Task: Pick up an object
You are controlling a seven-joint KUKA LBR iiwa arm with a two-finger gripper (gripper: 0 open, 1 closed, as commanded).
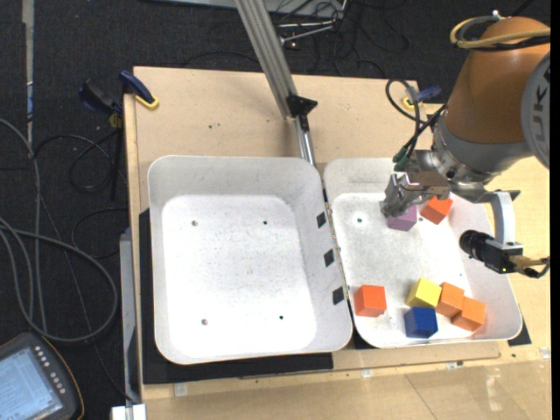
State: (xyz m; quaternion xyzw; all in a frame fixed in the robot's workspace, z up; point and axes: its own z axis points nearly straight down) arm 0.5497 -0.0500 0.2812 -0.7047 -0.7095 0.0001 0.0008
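Item: claw (401, 201), right-centre of the frame, set low over the upper part of the right bin (367, 175). Its dark fingers stand directly at the purple block (402, 220), at its upper edge; whether they are spread or closed on it I cannot tell.

Item: purple block, the likely target. Small and near-cubic, so no long axis to speak of; it sits flat on the bin floor, its faces turned a little off the bin's sides.

Item: orange-red block (435, 208), just beside the purple one, to its right.

Item: lower-right cluster: orange cube (370, 299), yellow cube (425, 292), blue cube (421, 321), two orange blocks (461, 304) touching each other, all well apart from the claw.

Item: left bin (166, 182), centre-left, on the desk (219, 103).

Risks, judged:
- Fingers landing on the block's top or corner instead of straddling it would push it aside or tip it.
- The slight rotation means the pads may meet edges, not faces; the block could twist out on lifting.
- The orange-red neighbour may be nudged or pinched along with it.
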